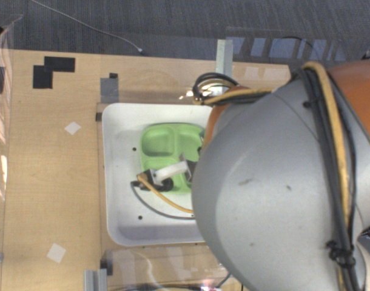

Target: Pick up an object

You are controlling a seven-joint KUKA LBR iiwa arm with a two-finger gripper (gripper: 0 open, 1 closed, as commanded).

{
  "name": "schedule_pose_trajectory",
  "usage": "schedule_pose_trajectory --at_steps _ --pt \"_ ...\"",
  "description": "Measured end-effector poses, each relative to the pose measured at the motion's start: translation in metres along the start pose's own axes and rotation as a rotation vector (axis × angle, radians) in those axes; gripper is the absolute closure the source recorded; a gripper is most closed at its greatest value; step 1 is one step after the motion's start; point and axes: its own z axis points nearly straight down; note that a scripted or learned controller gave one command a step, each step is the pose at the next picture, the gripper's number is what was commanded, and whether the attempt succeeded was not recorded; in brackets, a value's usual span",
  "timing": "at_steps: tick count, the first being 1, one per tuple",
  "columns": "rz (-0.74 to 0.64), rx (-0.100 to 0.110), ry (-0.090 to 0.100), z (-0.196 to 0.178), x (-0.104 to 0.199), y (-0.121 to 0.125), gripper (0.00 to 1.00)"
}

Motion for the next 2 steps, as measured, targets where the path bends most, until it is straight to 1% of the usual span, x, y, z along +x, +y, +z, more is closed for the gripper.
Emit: schedule_pose_trajectory --at_steps 1,2 --pt "-0.222 0.004 0.024 -0.148 0.012 -0.064 1.0" --pt "0.002 0.002 0.012 -0.092 0.015 -0.081 1.0"
